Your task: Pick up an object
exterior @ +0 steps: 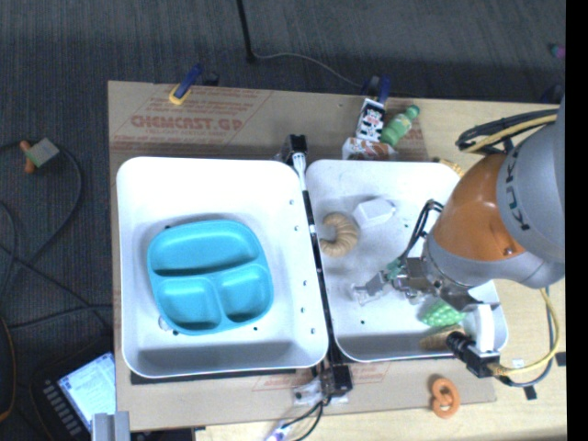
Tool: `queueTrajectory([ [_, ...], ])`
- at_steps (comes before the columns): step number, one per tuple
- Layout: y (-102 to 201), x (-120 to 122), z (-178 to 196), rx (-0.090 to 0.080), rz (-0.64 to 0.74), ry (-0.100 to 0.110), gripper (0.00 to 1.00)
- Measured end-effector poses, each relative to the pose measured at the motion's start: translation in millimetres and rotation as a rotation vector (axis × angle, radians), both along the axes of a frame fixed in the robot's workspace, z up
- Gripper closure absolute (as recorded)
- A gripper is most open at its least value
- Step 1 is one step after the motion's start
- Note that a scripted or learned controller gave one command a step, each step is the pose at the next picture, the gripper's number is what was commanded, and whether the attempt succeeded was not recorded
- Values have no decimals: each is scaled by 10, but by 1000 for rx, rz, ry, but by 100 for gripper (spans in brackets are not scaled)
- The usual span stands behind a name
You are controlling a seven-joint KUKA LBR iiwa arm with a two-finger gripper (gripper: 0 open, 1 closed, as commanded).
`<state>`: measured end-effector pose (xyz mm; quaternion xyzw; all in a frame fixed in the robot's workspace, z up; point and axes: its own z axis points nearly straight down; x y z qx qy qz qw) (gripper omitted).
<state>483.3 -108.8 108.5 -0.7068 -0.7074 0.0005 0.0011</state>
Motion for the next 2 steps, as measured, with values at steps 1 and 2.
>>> queueTrajectory([
  [1, 75, -2, -47, 0, -1, 1, 0],
  [2, 125, 5, -212, -4, -4, -3, 0],
])
